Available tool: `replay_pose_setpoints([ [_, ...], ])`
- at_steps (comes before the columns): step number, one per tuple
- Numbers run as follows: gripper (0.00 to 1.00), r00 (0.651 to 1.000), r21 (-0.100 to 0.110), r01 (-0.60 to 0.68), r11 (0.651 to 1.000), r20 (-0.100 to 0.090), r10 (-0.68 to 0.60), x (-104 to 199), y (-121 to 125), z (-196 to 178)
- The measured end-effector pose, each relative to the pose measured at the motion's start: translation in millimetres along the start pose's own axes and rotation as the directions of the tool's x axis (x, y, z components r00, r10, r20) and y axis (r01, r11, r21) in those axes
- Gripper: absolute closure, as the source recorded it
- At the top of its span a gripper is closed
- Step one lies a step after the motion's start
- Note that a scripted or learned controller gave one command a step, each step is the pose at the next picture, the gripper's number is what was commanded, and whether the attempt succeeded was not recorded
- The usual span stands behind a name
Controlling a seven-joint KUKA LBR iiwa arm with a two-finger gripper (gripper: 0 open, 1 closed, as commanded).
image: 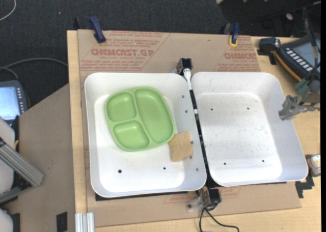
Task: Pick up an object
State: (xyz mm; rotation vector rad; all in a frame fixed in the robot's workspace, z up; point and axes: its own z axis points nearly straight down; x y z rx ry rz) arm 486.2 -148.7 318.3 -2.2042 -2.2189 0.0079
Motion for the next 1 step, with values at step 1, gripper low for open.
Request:
replay_pose_setpoints([
  [1, 1.0, 1.0, -0.036, -0.001, 0.999, 0.011, 0.001, 31.3, 40.7, -175.0],
])
